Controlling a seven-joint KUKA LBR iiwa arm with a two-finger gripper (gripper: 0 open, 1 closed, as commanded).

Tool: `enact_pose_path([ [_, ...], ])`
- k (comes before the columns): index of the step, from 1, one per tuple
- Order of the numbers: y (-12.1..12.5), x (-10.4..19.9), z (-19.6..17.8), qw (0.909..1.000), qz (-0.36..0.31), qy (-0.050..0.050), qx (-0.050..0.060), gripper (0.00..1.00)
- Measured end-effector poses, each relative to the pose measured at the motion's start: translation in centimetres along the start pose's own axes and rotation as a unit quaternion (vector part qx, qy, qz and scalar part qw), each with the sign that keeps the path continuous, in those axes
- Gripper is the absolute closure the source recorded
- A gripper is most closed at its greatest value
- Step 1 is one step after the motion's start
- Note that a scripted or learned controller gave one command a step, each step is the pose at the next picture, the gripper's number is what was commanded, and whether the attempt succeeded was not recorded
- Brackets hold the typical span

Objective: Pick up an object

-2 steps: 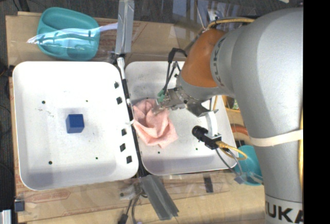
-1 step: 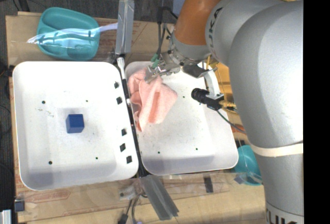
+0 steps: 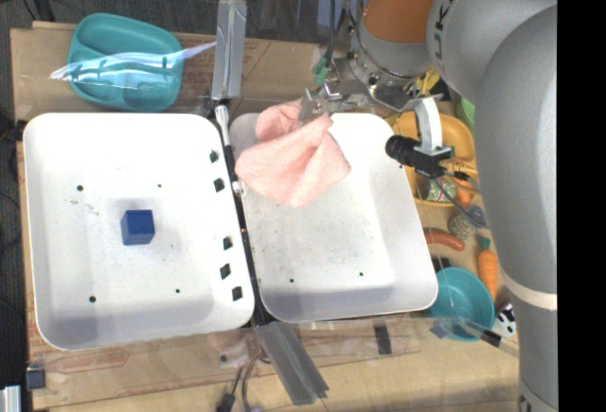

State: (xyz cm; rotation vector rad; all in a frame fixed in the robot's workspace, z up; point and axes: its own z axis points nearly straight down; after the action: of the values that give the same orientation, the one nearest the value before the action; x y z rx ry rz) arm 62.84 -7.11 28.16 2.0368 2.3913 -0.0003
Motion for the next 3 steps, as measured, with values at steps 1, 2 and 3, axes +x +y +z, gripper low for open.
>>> enact_pose_path([
  [1,2.2,-3.5,7.3,1.0,0.004,0.0,0.003,1.0],
  [2,2.4,-2.6,7.1,0.9997,-0.025,0.001,0.003,1.0],
  [3,2.5,-2.4,6.1,0.9996,-0.028,0.001,0.004,1.0],
])
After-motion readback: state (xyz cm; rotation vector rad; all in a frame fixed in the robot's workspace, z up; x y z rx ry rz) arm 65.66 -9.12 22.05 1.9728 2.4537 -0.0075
